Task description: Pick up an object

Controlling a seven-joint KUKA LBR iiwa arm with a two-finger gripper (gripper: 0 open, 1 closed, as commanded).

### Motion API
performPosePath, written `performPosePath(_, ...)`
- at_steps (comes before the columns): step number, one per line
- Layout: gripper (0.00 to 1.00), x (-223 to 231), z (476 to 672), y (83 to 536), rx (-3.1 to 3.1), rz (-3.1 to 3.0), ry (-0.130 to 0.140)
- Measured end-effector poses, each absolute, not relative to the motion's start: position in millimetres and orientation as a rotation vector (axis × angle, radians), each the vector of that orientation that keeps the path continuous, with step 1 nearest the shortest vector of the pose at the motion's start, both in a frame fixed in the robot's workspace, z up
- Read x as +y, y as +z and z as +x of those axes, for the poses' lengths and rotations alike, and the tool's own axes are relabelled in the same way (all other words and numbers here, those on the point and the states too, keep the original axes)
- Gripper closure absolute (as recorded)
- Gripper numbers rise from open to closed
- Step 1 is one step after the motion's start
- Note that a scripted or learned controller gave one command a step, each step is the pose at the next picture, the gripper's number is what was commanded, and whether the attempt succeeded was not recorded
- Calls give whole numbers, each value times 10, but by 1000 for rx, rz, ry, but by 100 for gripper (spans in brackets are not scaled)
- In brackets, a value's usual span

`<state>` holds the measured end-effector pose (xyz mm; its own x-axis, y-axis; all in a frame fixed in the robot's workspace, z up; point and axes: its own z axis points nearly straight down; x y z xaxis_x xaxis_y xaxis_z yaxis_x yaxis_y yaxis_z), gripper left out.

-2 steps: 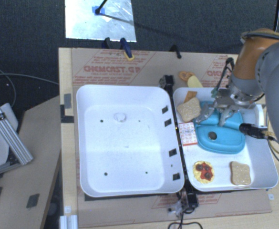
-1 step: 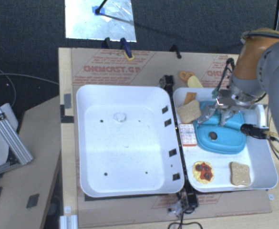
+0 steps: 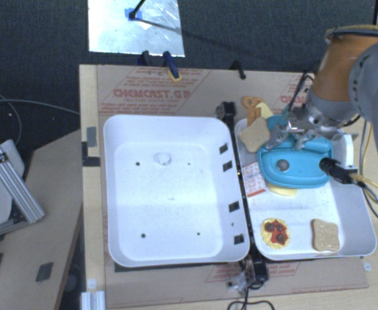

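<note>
The arm (image 3: 357,63) is reaching in from 3 o'clock, grey with the orange band sitting at roughly 2 o'clock in the frame. The gripper (image 3: 291,133) is hanging low over the upper half of the right bin (image 3: 357,228), right at the top edge of the blue lid (image 3: 295,163). Cannot tell whether it is clenched or released: the metal parts are blending into the lid and the wrist body is covering them. Nothing is visibly sitting in its grasp. The blue lid, with a grey knob in its middle, is lying in the bin's centre, over a yellow piece (image 3: 282,190) peeking out at its 6 o'clock. A toast slice (image 3: 254,134) is lying at the lid's 10 o'clock, touching or just beside the gripper. An orange piece (image 3: 251,103) is sitting past it at 12 o'clock, near the bin rim. A red-and-white card (image 3: 252,178) is lying at the lid's 8 o'clock. A small pizza (image 3: 275,232) is resting at 6 o'clock of the bin, with a bread slice (image 3: 325,235) just to its 3 o'clock. The left bin (image 3: 169,186) is sitting beside it, the two rims touching.
</note>
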<state>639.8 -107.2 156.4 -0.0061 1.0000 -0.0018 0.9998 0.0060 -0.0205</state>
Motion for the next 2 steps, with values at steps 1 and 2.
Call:
performPosePath(1, 100, -412, 5819, 1880, -2226, -2213, 2)
performPosePath(2, 100, 102, 5822, 1845, -2230, -2211, -3)
